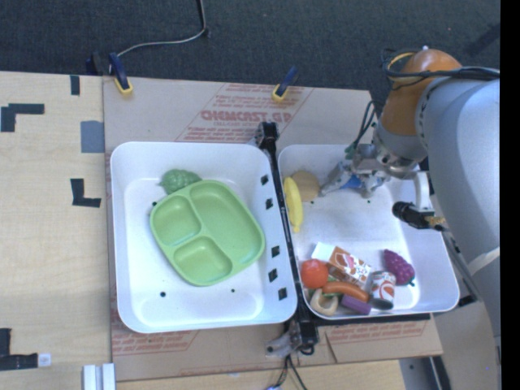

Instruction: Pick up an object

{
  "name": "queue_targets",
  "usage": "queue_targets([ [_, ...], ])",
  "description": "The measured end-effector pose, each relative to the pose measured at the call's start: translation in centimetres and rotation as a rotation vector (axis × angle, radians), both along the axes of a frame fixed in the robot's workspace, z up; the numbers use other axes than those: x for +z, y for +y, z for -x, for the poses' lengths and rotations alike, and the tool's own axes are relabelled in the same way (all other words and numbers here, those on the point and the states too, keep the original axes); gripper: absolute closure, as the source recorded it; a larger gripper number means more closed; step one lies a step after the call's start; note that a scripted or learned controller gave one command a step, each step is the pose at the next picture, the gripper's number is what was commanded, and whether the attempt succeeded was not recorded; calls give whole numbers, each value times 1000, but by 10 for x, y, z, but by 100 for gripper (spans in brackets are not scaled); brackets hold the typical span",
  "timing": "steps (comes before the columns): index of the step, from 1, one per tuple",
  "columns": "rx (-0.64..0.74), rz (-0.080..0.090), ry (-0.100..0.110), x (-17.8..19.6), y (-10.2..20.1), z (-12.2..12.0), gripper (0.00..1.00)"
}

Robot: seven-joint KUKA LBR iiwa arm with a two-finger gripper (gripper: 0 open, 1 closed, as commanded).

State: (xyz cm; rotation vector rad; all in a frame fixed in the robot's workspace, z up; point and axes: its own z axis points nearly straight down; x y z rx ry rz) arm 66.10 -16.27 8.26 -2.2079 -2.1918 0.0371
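While the arm reaches into the right bin (pixel 431 299), I see the gripper (pixel 351 179) with fingers spread, holding nothing, above the bin floor beside a tan potato (pixel 306 184) and yellow banana (pixel 292 204).
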Motion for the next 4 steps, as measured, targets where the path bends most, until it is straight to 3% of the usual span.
queue_targets([
  [1,8,7,-39,44,-56,-7,0],
  [2,9,7,-38,50,-61,-7,0],
  [3,10,-1,-32,3,-58,-8,0],
  [4,12,7,-38,14,-60,-9,100],
])
